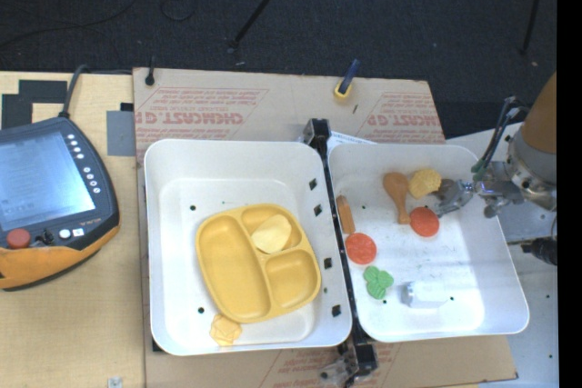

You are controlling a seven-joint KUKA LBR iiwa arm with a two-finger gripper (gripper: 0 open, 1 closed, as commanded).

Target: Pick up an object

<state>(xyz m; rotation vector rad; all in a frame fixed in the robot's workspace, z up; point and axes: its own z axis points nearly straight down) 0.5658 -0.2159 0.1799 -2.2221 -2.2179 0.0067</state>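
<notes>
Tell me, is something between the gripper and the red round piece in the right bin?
Nothing visible stands between them. The gripper sits at the right bin, just above and right of the red round piece, with bare bin floor between.

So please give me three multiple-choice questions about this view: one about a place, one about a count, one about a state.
1. Where does the yellow divided tray lie?
A. In the left bin
B. In the right bin
C. On the cardboard behind the bins

2. How many red round pieces lie in the right bin?
A. One
B. Two
C. Four

3. How does the tool stand to the toy foods?
A. It lifts the green piece
B. It lies in the tray
C. It is low at the right bin's upper right, beside the red piece

Answers: 1 A, the tray fills the left bin. 2 B, one near the tool, one by the divider. 3 C, nothing is seen between its fingers.
</notes>
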